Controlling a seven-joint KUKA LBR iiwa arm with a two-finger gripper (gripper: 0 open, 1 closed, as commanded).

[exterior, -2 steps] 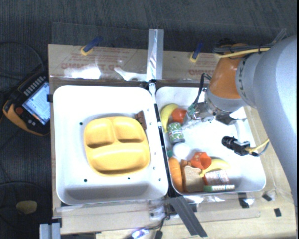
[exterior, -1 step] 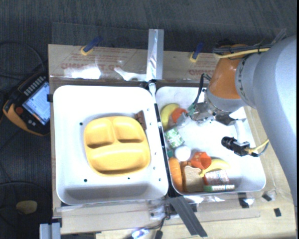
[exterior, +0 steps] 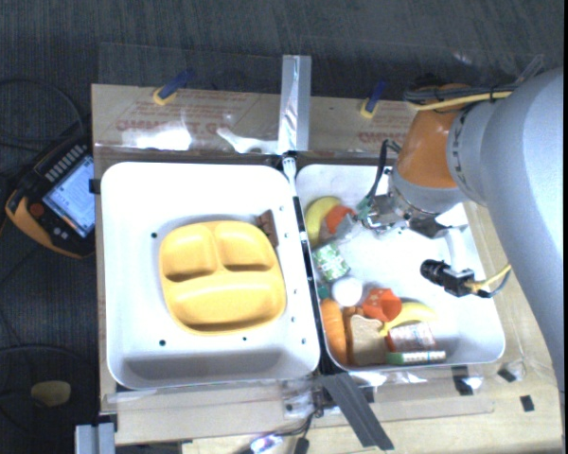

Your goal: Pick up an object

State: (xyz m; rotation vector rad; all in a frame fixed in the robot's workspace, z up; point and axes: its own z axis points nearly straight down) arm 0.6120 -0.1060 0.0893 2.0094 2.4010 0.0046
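Note:
The right bin holds a heap of toy food along its left and front sides. At the back left lie a yellow fruit and a small orange-red piece. Below them are a green-and-white bottle, a white ball, a red piece, an orange, a bread slice, a banana and a small box. My gripper is low in the bin's back part, right beside the orange-red piece.
The left bin holds a yellow divided tray. A black cable fitting hangs off the arm over the right bin. A handheld pendant lies on the floor at the left. Clamps hold the cardboard at the back.

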